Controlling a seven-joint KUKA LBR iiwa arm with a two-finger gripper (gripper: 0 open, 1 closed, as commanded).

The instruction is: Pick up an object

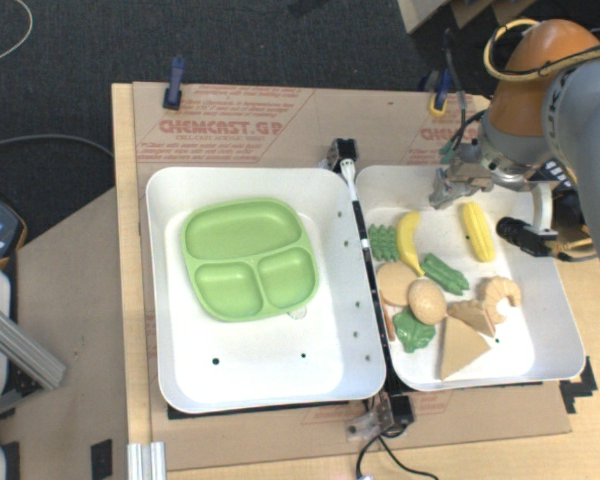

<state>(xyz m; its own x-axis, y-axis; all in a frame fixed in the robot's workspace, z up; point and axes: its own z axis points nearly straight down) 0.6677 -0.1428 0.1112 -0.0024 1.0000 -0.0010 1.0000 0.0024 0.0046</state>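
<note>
My gripper [456, 190] hangs over the back of the right bin [550, 353], open, with nothing between its fingers. Just to its right and a little nearer lies a yellow corn cob [477, 230]. A yellow banana [410, 240] lies to its front left. Further forward are a green pea pod [445, 273], a round tan cookie [393, 283], a beige egg-shaped piece [427, 301], a green broccoli [413, 331], a tan wedge [463, 348] and a pale shrimp-like piece [500, 293].
The left bin [180, 368] holds a green divided plate [248, 258]. A black divider rail [360, 238] runs between the bins. A black part of the arm [525, 236] sticks out over the right bin's right side. Cardboard [240, 118] lies under both bins.
</note>
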